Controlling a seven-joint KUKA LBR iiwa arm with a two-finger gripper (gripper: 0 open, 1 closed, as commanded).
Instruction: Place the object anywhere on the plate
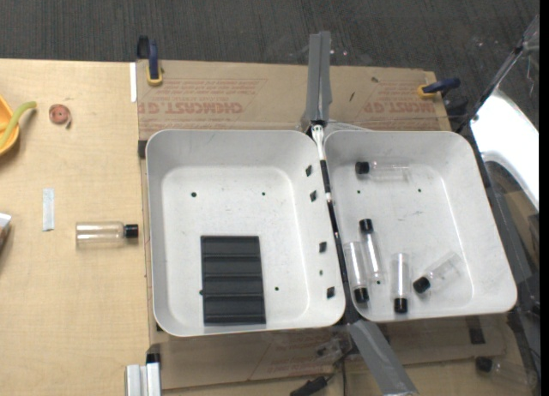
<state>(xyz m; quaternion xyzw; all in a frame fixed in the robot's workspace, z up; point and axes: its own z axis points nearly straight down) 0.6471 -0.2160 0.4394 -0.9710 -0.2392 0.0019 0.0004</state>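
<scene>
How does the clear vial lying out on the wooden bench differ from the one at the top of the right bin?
The bench vial lies on bare wood left of both bins; the top vial lies inside the right bin. The bench vial's black cap points right, the top vial's points left. The bench vial shows up plainly against the wood; the top vial nearly fades into the white floor. Both are clear, black-capped and lie on their sides.
</scene>
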